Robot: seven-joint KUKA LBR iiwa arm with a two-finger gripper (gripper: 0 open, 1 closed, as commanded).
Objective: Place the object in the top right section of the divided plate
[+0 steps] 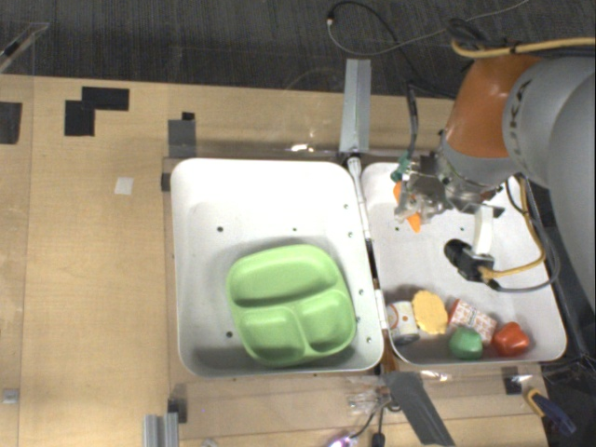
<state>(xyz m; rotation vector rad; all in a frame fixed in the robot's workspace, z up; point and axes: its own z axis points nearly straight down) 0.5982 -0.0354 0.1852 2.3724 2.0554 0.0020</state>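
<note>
The gripper [413, 214] is seen over the upper left part of the right bin [549, 277], with a small orange carrot-like object [413, 219] pinched between its fingers. The green divided plate [291, 302] lies in the left bin [200, 250], well to the lower left of the gripper. Below the gripper, along the right bin's near edge, a yellow item [429, 313], a wrapped packet [473, 318], a green ball [466, 344] and a red item [510, 339] are grouped. No writing can be read on any of them.

matt green plastic plate [291, 303], glossy white bins [201, 250]
</note>
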